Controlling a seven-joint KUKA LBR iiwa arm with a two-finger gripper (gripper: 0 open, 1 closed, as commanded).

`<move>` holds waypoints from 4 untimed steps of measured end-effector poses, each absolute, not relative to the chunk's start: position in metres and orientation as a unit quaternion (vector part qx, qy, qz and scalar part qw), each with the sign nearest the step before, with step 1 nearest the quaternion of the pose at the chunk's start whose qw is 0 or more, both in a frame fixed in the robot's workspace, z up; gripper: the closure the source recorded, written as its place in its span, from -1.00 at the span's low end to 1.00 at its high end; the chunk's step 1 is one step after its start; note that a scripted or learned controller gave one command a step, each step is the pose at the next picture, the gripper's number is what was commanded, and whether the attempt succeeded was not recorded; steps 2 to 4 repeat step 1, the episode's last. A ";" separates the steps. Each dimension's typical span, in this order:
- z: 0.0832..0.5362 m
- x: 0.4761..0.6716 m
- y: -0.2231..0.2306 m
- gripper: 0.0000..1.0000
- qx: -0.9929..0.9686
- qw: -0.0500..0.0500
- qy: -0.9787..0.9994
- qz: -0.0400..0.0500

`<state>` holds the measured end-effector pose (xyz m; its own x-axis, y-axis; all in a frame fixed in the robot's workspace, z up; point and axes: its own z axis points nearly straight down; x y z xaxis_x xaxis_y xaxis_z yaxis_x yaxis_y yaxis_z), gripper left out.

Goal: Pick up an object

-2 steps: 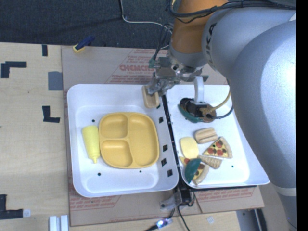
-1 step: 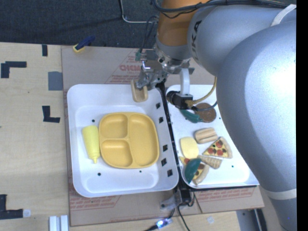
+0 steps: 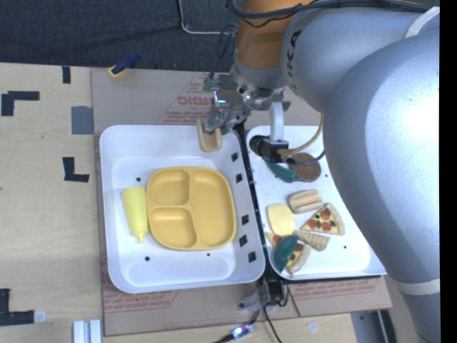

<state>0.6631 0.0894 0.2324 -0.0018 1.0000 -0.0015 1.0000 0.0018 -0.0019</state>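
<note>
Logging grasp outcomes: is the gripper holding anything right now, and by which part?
It looks so: the gripper is shut on a small tan block at its top end, the rest hanging below over the far edge of the left bin.

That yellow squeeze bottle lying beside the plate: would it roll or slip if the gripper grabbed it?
The yellow squeeze bottle lies on its side and looks rounded, so a nudge would probably roll it. Its smooth, plastic-looking surface may slip. It looks like a toy, likely light.

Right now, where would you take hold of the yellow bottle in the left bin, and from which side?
Grip the yellow bottle across its wide body, coming straight down from above. It lies flat on the left bin floor, long axis running near-to-far, close beside the yellow plate, so the gap there looks tight.
</note>
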 end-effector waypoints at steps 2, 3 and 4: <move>0.229 0.656 0.086 1.00 -0.706 0.000 -0.708 0.002; 0.229 0.656 0.086 1.00 -0.706 0.000 -0.708 0.002; 0.229 0.656 0.086 1.00 -0.706 0.000 -0.708 0.002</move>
